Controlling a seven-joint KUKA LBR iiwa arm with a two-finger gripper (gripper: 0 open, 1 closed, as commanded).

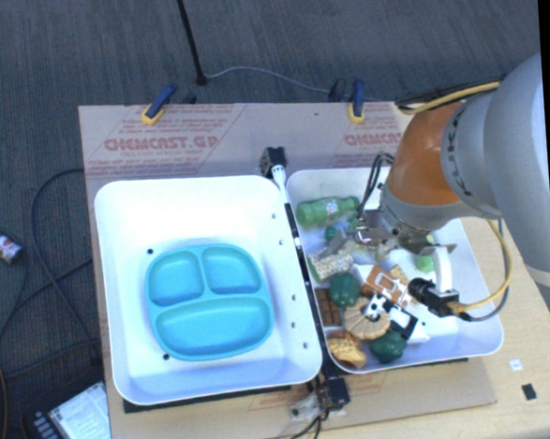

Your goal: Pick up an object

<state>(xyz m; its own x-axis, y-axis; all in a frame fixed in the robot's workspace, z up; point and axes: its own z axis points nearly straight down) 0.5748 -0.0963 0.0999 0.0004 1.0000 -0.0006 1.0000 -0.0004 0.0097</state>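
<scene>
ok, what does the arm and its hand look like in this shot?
The arm is a thick, rounded grey body with an orange band above the wrist. Below that sits a smaller metallic-grey wrist block, and the hand hangs from it. A yellow cable loops beside the arm, and thin black cable runs along the wrist.

A blue three-compartment plastic tray lies in the left shallow white bin. The grey arm's tool reaches down into the right white bin, among small jumbled toys; a green bottle lies nearby
</scene>
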